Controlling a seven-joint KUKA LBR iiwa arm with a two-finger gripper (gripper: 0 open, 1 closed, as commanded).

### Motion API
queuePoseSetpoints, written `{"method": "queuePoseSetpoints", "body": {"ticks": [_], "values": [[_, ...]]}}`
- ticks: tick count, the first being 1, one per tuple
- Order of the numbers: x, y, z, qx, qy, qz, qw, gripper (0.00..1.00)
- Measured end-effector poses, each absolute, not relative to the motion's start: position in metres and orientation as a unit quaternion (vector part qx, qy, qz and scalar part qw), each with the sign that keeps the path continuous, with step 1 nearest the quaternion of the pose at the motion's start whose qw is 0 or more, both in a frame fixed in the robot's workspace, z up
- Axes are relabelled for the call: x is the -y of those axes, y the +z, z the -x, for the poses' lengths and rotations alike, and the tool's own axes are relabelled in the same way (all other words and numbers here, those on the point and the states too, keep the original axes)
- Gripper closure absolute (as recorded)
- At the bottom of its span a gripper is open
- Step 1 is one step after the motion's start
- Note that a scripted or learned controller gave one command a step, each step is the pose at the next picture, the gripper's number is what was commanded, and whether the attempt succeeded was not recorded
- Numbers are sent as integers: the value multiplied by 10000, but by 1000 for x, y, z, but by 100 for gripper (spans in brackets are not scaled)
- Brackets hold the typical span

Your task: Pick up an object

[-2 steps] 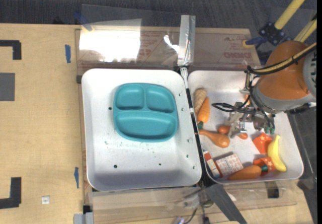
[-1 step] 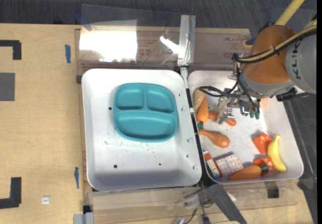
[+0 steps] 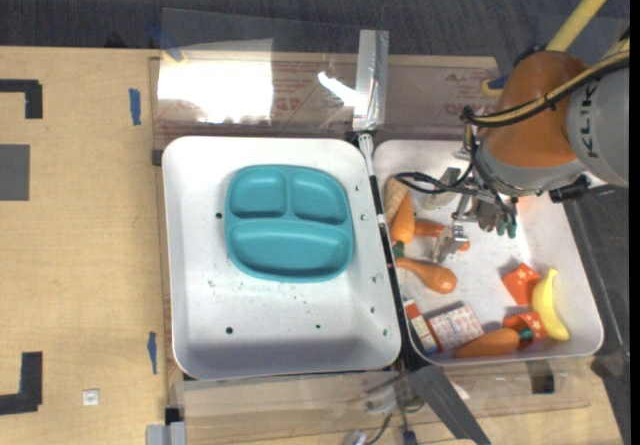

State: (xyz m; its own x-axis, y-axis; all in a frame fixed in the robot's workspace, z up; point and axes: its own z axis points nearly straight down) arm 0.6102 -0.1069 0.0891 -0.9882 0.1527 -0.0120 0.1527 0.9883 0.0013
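Hovering pincer (image 3: 458, 236): it's hanging just above the toy drumstick (image 3: 432, 276), slightly toward the far side of it. Honestly can't tell whether it's released or clenched from this angle, and nothing is visibly being carried.

Likely target: I'm guessing the drumstick, since it's lying closest under the tool. It's resting flat on the floor of the right bin (image 3: 590, 333).

Crowding risk: an orange carrot (image 3: 402, 220) is lying just beyond the drumstick, near the wall the bins share. If the arm is coming down off-centre, it's probably going to be nudging the carrot or pinching both at once.

Slipping risk: the drumstick is looking rounded and smooth, fat at one end and thin at the other. Closing on the taper is likely squeezing it out sideways rather than gripping it.

Wall risk: the drumstick is sitting near that shared wall, so anything pushed is sliding up against it and getting wedged.

Other clutter: a printed packet (image 3: 447, 325) is lying just nearer the camera than the drumstick, a second carrot (image 3: 488, 342) beside that, and a banana (image 3: 551, 305) plus a small red piece (image 3: 520, 283) are sitting well apart from the drumstick on the arm's side. Those aren't looking like trouble for now.

Cables: the loose wires are dangling around the wrist above the drumstick, possibly snagging on the way down.

Teal plate (image 3: 290, 221): sitting in the other bin, well apart from the drumstick, not in play.
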Motion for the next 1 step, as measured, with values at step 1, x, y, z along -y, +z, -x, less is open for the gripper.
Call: {"method": "queuePoseSetpoints", "body": {"ticks": [1], "values": [[95, 89, -603, -9926, 2, -1211, 56, 0]]}}
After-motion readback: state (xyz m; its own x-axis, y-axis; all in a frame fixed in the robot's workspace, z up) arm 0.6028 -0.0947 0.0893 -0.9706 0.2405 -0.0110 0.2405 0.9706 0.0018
